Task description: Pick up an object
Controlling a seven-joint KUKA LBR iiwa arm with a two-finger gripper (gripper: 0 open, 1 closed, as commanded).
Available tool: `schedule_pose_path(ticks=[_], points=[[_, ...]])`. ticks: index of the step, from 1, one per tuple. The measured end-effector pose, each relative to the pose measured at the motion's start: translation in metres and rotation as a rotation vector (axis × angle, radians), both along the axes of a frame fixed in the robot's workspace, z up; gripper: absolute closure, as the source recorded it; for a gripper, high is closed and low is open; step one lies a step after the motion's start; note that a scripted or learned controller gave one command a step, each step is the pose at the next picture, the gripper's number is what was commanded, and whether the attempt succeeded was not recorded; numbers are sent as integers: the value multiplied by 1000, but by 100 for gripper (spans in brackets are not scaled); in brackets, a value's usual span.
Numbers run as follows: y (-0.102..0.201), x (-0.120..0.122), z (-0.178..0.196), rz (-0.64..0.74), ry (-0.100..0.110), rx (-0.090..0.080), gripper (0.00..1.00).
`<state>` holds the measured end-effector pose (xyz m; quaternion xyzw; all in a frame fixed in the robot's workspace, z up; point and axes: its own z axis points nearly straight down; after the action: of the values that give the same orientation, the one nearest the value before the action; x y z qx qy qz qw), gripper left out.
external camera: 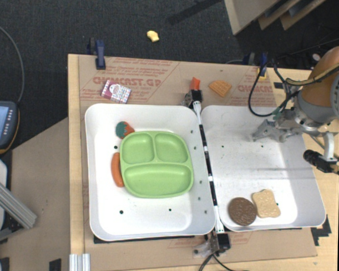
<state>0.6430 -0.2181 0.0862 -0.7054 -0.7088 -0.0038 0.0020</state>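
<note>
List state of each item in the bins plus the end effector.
green divided tray: flat in the left bin, compartments bare
orange carrot-like toy: lying against the tray's left edge
teal and orange toy: at the tray's upper left corner
brown round cookie: flat in the right bin, near corner
tan cracker: flat, touching the cookie
end effector: above the right bin's far side, holding nothing visible

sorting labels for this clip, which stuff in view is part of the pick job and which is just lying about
Job:
hand
brown disc
cracker
green tray
orange piece
teal piece

Lying about:
pink packet
tan piece
yellow bit
blue clamp
</note>
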Motion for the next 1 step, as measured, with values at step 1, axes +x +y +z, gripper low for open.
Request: schedule_pose_path(ticks=[1], points=[[-3, 0, 11, -1, -2, -8, 100]])
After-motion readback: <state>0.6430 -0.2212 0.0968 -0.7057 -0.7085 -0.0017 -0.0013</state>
